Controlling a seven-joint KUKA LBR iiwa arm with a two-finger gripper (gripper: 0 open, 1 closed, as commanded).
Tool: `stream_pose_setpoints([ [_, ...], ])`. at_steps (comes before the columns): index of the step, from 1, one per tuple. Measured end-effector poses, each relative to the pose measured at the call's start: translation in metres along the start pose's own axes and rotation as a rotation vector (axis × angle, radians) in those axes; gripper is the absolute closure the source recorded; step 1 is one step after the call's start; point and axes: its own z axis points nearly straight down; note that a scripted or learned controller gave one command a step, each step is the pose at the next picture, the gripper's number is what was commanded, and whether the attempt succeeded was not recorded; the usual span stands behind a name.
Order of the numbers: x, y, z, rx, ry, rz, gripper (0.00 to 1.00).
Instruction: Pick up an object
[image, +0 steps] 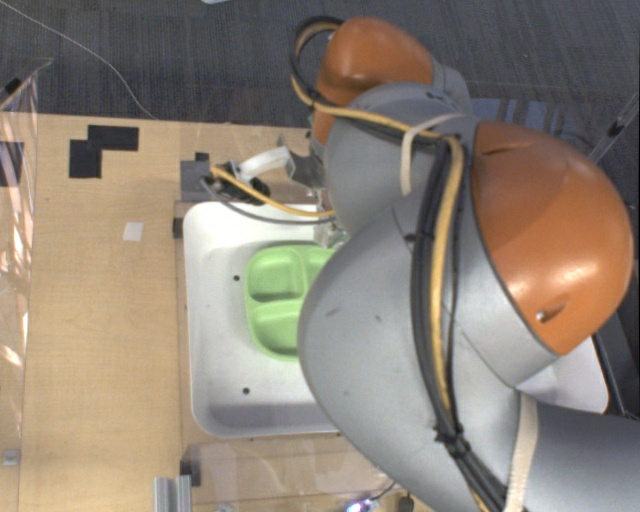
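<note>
From the fixed camera above the bench, the bulky grey arm with its orange-brown joint caps (480, 300) takes up most of the right and centre of the scene and hangs over the shallow white plastic bin (215, 330), so the working end of the gripper is hidden behind the arm's own body; whether it is open, closed or holding anything cannot be told from here. The one object in plain sight is a light green plastic tray with divided compartments (280, 300), lying flat on the bin floor toward the bin's right part, its right side disappearing under the arm. The tool must therefore be somewhere above or just beside the tray's hidden half, though the exact relation, touching or apart, cannot be made out. The main risk, as a judgement, is a missed or glancing grasp: the tray is wide, low and smooth, offering mostly thin rims and dividers to pinch, so fingers coming down on a flat compartment floor would likely close on nothing or push the tray sliding across the slick bin. A pinch on one rim alone could tip the tray and let it slip free on the lift. The loose yellow and black cables (270, 195) looping near the bin's upper edge could also snag or drag as the wrist turns.
</note>
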Motion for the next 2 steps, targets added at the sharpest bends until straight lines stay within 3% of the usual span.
stream_pose_setpoints([
  [1,-0.036,0.117,-0.008,-0.003,-0.003,0.027,1.0],
  [2,-0.027,0.098,-0.008,-0.003,-0.001,0.009,1.0],
])
